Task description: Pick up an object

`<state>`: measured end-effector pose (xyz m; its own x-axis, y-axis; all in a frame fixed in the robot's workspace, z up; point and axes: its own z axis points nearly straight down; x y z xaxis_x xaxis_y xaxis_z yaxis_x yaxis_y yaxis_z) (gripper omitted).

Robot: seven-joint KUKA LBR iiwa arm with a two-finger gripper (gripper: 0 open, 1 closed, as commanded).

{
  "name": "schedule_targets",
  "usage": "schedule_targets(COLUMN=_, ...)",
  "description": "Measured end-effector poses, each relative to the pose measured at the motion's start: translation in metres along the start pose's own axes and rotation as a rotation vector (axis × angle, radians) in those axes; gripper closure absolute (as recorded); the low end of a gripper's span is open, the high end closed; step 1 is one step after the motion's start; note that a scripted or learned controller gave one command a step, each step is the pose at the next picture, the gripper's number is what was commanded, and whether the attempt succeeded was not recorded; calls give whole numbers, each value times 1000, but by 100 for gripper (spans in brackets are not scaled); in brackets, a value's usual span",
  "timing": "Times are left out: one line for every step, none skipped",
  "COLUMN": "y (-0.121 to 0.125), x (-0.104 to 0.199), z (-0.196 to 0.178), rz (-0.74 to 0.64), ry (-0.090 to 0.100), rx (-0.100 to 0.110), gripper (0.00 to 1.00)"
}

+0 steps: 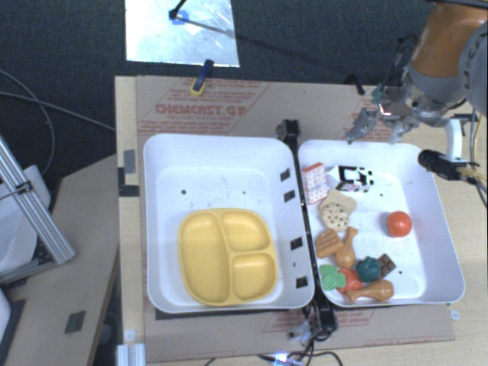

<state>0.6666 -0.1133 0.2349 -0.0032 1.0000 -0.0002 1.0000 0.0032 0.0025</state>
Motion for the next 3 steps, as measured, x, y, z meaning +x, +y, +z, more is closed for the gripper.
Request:
schedule_targets(y=-68, x=16, z=82, rz=3, ry=3, rx=13, gripper=0)
schedule_targets(y=-142, x=13, z=129, rz=5, ry=2, rx=11, gripper=0)
schedule_targets(y=-180, x=19, z=151, rz=4, ry=2, rx=4, gripper=0)
